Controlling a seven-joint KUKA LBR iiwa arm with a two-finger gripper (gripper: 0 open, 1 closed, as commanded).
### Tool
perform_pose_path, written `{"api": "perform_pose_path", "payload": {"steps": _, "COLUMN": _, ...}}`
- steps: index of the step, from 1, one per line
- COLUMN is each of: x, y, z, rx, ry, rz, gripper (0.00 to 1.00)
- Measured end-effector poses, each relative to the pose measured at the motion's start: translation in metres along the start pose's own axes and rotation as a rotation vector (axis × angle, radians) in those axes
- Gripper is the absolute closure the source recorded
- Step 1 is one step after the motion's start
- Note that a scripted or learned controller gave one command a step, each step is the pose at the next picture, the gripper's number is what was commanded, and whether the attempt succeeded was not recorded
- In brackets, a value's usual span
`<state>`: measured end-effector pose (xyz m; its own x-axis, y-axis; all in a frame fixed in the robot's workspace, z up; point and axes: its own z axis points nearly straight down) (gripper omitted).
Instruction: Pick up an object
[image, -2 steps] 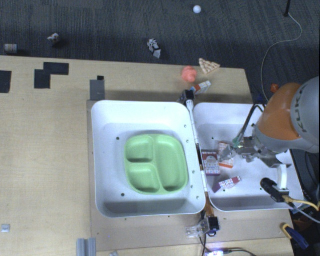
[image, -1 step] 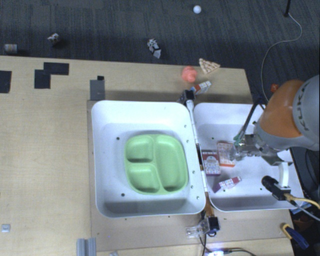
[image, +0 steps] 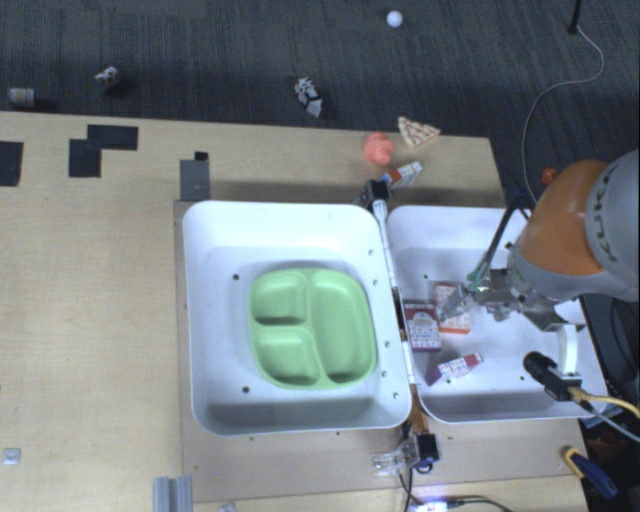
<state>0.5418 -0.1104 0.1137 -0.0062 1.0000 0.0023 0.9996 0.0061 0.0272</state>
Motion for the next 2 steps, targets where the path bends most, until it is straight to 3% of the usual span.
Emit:
{"api": "perform_pose_path", "payload": {"steps": 1, "x": 0.013, "y": -0.053, "z": 0.025, "rx": 0.017, "ry": -0.006, "rz": 0.006, "gripper": 0.0}}
{"api": "perform_pose_path", "payload": {"steps": 2, "x": 0.014, "y": -0.05, "z": 0.014, "rx": 0.01, "ry": -0.006, "rz": 0.004, "gripper": 1.0}}
